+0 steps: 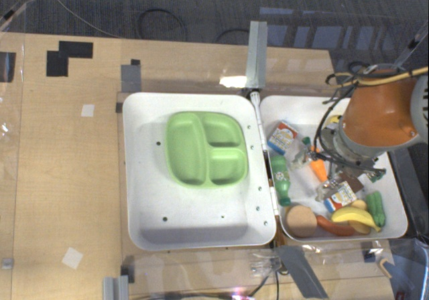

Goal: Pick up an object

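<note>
One gripper (333, 183) hangs low over, perhaps touching, a carton (341, 195).

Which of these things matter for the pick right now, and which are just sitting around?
For the job:
gripper, low in the right bin
carrot
small carton
banana
green bottle

Lying about:
green divided tray
left bin
</note>
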Controlling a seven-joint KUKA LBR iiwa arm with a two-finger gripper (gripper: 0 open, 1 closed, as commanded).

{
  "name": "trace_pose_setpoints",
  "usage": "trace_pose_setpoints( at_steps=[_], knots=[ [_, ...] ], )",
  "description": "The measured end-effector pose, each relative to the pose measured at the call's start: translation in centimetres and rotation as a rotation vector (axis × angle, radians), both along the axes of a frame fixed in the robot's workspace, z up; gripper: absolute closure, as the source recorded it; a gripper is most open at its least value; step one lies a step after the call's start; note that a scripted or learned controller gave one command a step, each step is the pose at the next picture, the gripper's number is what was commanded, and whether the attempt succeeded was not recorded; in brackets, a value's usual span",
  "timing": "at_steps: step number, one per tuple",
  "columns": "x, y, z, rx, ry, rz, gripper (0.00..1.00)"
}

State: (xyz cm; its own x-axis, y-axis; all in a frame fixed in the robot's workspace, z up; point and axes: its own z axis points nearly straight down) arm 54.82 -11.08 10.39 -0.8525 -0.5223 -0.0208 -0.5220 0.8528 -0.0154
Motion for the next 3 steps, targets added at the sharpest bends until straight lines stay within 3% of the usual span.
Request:
trace_pose_setpoints(
  at_steps=[1,2,3],
  knots=[
    [1.4,-2.0,-1.5,0.003,0.013,-0.016,0.00],
    [1.9,-1.9,0.0,0.002,0.000,-0.014,1.00],
    [5.7,-5.7,12.4,-0.004,0.010,0.180,1.00]
  ],
)
